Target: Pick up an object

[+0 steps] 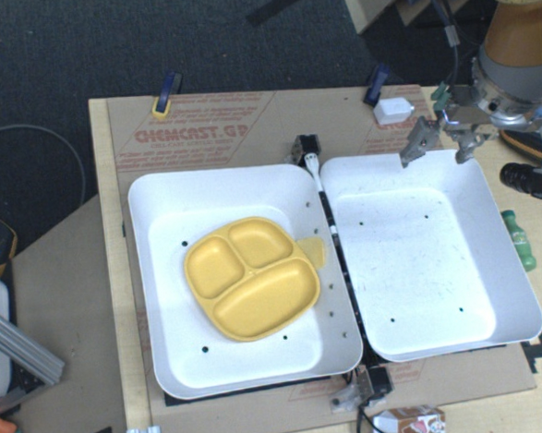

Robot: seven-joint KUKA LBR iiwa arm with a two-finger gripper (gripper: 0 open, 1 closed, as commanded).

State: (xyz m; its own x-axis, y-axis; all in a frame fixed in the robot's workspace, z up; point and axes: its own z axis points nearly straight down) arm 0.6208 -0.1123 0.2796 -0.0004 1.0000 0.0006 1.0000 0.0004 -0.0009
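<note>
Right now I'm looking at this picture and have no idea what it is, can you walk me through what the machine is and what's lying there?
This is one camera fixed above a workbench, looking down at a slant. The grey and orange thing at the upper right is a robot arm; its two-finger gripper hangs open above the far edge of the right bin, holding nothing. Two shallow white bins sit side by side. In the left bin lies a yellow divided plate with three compartments, the likely thing to pick up. A green marker lies on the bench just outside the right bin.
</note>
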